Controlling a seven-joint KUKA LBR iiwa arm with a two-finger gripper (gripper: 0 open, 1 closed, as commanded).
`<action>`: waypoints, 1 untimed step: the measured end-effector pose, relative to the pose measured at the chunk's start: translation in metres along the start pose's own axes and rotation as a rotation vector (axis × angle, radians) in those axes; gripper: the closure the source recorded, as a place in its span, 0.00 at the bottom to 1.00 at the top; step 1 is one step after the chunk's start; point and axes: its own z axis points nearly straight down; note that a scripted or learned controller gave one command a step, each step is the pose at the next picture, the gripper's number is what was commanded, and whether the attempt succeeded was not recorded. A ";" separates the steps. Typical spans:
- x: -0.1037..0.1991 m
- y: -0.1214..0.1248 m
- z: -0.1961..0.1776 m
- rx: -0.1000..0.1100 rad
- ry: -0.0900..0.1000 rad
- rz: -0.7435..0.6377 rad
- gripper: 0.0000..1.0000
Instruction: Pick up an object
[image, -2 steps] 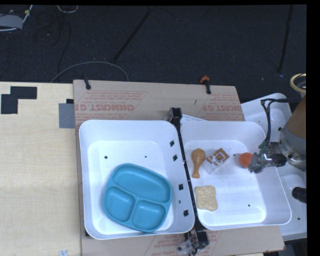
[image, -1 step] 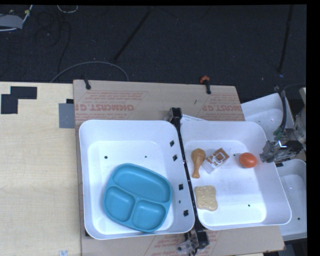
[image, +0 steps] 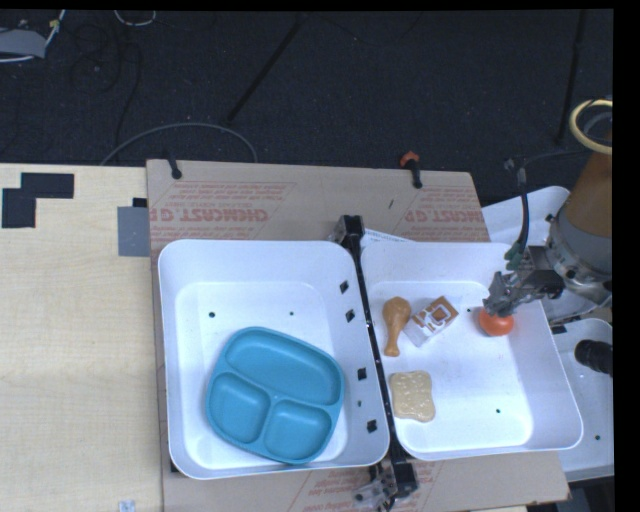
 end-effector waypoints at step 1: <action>0.055 0.001 0.000 0.002 0.001 0.000 1.00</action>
